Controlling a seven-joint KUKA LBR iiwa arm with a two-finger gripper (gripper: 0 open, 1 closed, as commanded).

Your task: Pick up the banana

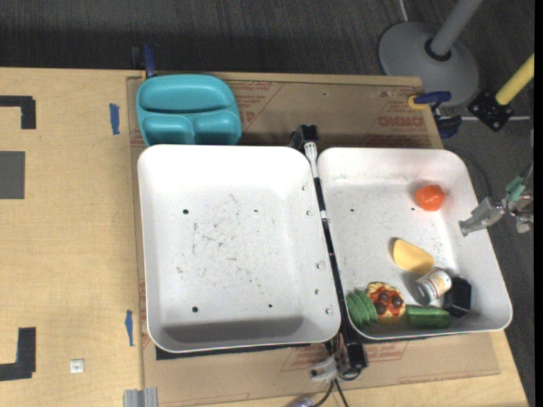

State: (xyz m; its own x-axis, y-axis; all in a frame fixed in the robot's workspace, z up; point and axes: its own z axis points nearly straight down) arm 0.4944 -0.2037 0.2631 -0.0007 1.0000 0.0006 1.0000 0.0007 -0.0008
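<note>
The banana is a short yellow piece lying in the right bin, towards its lower right. My gripper shows as a grey tip at the right rim of that bin, roughly level with the banana's top and well to its right. It is apart from the banana, with nothing seen in its hold.
An orange ball lies above the banana. Below it sit a small can, a black block, a long green piece and a green and red toy. The left bin adjoins. A teal tray stands behind.
</note>
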